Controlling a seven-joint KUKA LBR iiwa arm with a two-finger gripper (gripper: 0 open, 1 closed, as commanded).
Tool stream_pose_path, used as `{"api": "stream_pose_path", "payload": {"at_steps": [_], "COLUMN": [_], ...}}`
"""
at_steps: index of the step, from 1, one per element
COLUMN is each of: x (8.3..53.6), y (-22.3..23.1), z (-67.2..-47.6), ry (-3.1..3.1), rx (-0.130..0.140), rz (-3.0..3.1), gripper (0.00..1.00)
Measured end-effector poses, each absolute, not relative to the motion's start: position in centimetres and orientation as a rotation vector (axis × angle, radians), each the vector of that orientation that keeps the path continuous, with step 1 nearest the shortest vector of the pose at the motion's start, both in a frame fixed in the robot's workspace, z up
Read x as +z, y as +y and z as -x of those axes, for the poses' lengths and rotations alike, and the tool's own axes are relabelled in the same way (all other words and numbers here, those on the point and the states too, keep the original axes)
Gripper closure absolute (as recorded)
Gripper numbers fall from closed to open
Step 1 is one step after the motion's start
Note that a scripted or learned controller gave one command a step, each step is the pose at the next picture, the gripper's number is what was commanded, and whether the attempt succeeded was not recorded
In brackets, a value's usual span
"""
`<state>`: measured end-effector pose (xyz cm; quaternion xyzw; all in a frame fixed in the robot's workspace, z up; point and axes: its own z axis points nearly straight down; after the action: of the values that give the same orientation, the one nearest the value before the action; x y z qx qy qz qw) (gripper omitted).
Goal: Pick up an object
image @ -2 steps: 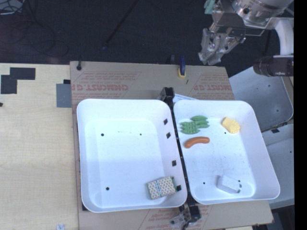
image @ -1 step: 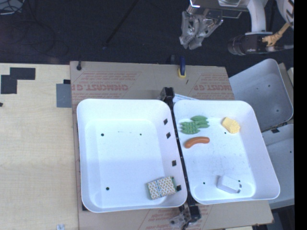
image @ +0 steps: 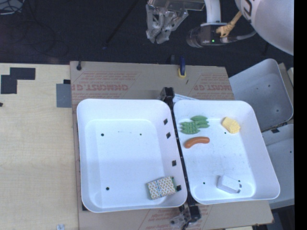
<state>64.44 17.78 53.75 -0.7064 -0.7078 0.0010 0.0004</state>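
My gripper (image: pixel 159 32) hangs high above the bench's far edge, well behind both bins and away from every object. The right bin (image: pixel 259 143) holds a green pea-pod bunch (image: pixel 194 124), an orange sausage-shaped piece (image: pixel 196 141), a yellow chunk (image: pixel 231 125) and a white block (image: pixel 228 184) near its front edge. In the left bin (image: pixel 91 128) a small patterned box (image: pixel 160 187) lies in the front right corner.
A black divider clip strip (image: pixel 173 143) runs between the two bins. The bins rest on a cardboard sheet (image: pixel 129 83) on the wooden bench. A grey metal plate (image: pixel 266 90) sits beyond the right bin.
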Motion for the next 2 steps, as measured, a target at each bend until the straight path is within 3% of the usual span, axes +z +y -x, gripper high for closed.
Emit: {"api": "stream_pose_path", "payload": {"at_steps": [1,2], "x": [44.4,52.7], "y": [16.4,21.5], "z": [-64.3,-64.4], "ry": [-2.218,-2.223], "rx": [0.014,0.002], "rz": [2.218,2.219], "gripper": [1.0,1.0]}}
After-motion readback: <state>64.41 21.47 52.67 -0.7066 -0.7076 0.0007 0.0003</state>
